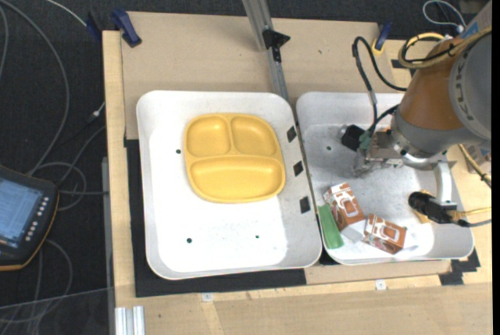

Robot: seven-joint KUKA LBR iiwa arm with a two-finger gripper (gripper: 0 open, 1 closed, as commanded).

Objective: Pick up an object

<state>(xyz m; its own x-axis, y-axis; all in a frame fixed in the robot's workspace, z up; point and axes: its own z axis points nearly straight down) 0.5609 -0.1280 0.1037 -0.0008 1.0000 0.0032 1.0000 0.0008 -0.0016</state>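
Camera view puts the gripper (373, 160) low over the middle of the right bin (328, 116), above bare white floor, with the arm's grey wrist and orange band rising toward the bin's right side. From this angle you cannot tell whether the gripper is released or clenched, and nothing shows in its grasp. Treat the pick as not yet made: no object is lifted, and the whole grasp and raise remain to be done.

Your candidates all lie in the near part of the right bin. One brown-and-white carton (344, 205) sits near the bin's middle front, close to the gripper but apart from it. A second carton (385, 234) of the same print lies tilted toward the bin's front rim. Both look small, boxy and a little crumpled. A green packet (331, 229) lies along the bin's left wall, just beside the first carton. A yellow divided plate (234, 156) lies in the other bin, to the right bin's left.
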